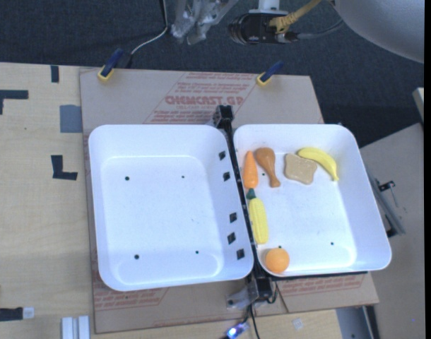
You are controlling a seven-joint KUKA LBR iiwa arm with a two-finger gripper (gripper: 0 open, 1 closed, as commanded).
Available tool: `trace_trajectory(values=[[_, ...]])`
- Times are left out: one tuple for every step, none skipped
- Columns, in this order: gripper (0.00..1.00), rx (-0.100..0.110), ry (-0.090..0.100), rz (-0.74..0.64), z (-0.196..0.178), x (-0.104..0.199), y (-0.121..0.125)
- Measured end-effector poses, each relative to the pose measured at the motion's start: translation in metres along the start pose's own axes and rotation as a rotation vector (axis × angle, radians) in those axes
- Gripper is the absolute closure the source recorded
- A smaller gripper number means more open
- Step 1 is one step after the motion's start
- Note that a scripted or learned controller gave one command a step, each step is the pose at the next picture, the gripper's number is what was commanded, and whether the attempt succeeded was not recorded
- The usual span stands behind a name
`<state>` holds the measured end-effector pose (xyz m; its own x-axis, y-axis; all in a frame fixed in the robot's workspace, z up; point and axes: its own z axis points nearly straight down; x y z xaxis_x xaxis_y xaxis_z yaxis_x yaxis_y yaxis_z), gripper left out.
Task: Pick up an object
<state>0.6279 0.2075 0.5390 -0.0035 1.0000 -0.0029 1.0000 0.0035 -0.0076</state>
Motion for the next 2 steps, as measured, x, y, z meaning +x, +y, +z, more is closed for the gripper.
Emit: trace_trajectory(values=[[1.00, 0.000, 0.002, -0.004, 0.0066, 0.0292, -0.0847], [1.00, 0.002, -0.002, -0.002, -0.0002, 0.0289, -0.0800]])
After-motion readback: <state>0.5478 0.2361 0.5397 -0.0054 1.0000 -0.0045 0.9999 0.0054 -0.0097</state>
